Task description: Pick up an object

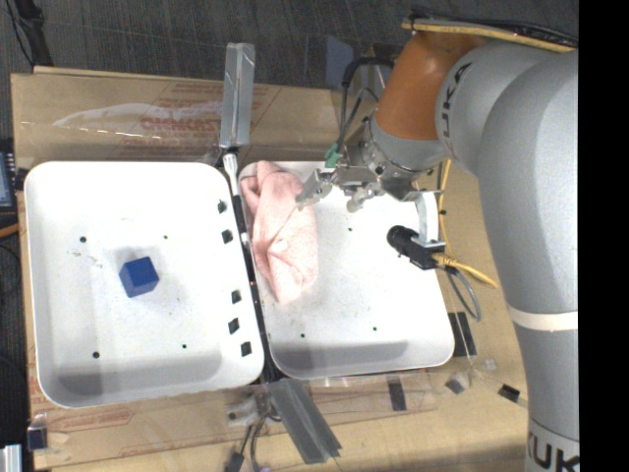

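The grey arm (511,165) reached in from the right, its orange band (418,87) above the wrist, and its gripper (337,194) hung over the upper part of the right bin (393,347). The fingers (311,191) were spread apart, with nothing between them; the left one lay over or just beside the upper right edge of a pink cloth (283,229), though whether it touched the fabric could not be told. The cloth lay crumpled along the left wall of the right bin, reaching from the bin's top corner down past its middle, close against the divider where the two bins met. A small blue cube (140,275) sat alone in the left bin (59,382), left of that bin's centre and well apart from the gripper. A black cylindrical fitting (411,246) stuck out from the wrist assembly over the right bin's floor, with a yellow cable (472,275) trailing from it toward the right. Both bins rested on brown cardboard (118,116) that covered the counter, and a grey metal bracket (236,96) stood upright behind the seam between them. Another grey strip (307,423) lay at the front edge below the seam. Several small black clips (236,298) lined the wall between the bins.
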Robot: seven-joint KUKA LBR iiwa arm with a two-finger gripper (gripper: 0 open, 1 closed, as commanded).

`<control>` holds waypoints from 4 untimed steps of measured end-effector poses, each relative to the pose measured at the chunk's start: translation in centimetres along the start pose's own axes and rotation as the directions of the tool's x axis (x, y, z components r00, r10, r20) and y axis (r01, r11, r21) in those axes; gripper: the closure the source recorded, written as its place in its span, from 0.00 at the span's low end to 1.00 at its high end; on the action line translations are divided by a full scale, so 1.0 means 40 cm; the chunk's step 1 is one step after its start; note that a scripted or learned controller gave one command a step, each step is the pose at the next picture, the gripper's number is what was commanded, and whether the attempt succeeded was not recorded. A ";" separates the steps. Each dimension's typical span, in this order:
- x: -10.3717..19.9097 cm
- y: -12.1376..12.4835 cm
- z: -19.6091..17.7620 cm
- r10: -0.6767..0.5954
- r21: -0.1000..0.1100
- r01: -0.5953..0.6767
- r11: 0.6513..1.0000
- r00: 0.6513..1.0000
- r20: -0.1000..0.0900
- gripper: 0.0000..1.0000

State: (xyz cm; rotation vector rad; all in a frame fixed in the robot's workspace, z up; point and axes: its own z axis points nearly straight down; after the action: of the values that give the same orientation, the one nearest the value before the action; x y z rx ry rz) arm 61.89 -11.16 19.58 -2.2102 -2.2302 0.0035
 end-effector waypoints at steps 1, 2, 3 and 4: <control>-0.120 0.066 0.256 -0.027 -0.006 0.027 1.000 1.000 0.001 0.00; -0.081 -0.022 0.258 -0.254 -0.003 0.254 0.967 0.967 0.001 0.00; 0.021 -0.088 0.258 -0.330 -0.004 0.330 0.944 0.944 0.004 0.00; 0.024 0.097 0.252 -0.417 -0.004 0.417 0.909 0.909 0.005 0.00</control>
State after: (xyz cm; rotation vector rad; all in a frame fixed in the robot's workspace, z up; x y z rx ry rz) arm 65.74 -10.17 9.47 -1.6858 -2.6558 0.0013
